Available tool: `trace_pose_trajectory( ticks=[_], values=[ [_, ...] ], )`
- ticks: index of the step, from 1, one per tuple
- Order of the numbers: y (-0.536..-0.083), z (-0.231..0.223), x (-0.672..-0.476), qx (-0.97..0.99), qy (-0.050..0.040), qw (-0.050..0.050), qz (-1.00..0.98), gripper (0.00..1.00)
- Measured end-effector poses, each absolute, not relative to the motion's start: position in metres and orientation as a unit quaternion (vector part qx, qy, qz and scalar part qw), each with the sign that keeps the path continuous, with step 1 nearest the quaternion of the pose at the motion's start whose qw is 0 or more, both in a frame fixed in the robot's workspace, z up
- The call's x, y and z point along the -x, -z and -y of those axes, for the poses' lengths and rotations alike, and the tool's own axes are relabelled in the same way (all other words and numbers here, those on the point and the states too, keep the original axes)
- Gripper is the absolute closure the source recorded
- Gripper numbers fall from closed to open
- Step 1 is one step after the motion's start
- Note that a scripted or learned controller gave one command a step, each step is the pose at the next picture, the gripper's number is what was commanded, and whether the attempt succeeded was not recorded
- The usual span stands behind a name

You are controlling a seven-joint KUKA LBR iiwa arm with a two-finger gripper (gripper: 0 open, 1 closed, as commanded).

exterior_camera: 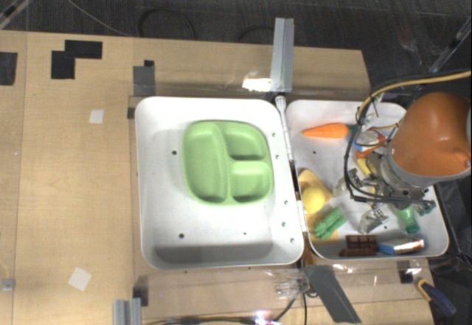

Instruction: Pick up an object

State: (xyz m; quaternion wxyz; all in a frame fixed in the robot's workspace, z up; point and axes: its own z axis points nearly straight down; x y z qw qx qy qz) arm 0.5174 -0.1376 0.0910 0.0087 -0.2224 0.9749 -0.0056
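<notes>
A wooden bench [66,191] is seen carrying two white bins, a green tray [225,161] in the left bin [158,242]. The gripper [375,219] is lowered near the right bin's [440,242] front edge; its opening cannot be told. A green block [329,224] lies just left, slanted.

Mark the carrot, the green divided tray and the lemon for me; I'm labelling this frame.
carrot [327,131]: camera view, middle of its orange body, right bin.
green divided tray [225,161]: camera view, on the ridge between its compartments, left bin.
lemon [313,199]: camera view, centre of its yellow skin, right bin.
</notes>
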Motion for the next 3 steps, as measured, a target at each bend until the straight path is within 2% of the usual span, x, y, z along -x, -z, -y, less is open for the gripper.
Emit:
trace_pose_trajectory(
  ticks=[1,2,3],
  values=[
    [-0.091,0.087,-0.507,0.2,0.0046,0.012,-0.98,0.0],
    [-0.09,0.137,-0.538,0.296,0.0033,0.009,-0.955,0.0],
    [-0.09,0.178,-0.553,0.583,0.0041,0.009,-0.812,0.0]
  ],
)
